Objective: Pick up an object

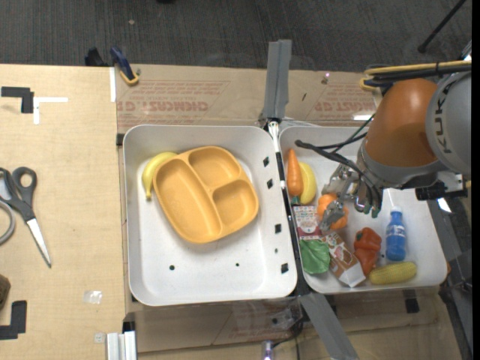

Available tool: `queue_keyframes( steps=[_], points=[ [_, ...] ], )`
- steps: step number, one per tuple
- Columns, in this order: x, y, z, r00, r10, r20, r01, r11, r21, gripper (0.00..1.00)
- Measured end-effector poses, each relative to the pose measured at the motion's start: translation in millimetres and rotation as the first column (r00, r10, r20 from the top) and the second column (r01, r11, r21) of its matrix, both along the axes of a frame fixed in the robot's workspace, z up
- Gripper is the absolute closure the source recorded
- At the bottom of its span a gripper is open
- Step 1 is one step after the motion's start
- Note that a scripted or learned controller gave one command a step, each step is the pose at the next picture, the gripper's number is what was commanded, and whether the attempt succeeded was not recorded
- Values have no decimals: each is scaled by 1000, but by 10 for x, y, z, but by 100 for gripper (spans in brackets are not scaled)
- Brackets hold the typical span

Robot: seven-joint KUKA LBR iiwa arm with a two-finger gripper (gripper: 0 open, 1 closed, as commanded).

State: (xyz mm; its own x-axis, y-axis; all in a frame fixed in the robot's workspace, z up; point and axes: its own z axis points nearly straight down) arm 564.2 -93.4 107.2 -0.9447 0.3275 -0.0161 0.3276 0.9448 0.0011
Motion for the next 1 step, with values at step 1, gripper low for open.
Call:
queue_keyframes(
  steps=[1],
  points=[
    [311, 449, 1110, 1000, 13, -13, -13, 1000, 3, 100]
  ],
)
